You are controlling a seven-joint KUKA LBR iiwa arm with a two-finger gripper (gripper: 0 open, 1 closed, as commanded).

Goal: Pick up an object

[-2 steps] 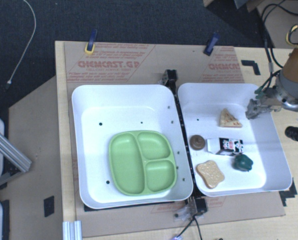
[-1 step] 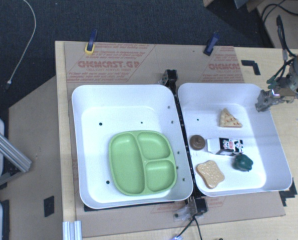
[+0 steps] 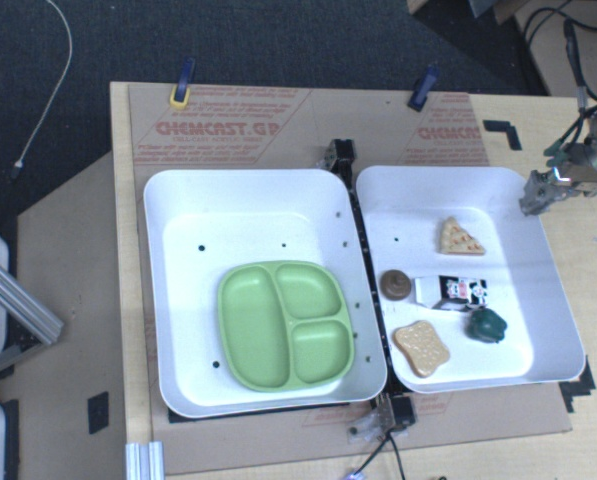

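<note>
Holding 5 items, the right bin (image 3: 498, 358) neighbors a green tray (image 3: 283, 325); gripper (image 3: 538, 193) state unclear.

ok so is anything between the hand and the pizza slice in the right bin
Nothing visible. The hand is at the right bin's far right edge, and bare white floor lies between it and the pizza slice.

The gripper (image 3: 540, 190) sits at the right edge of the view, in its upper part. It reaches in from the right and points toward the left.
</note>
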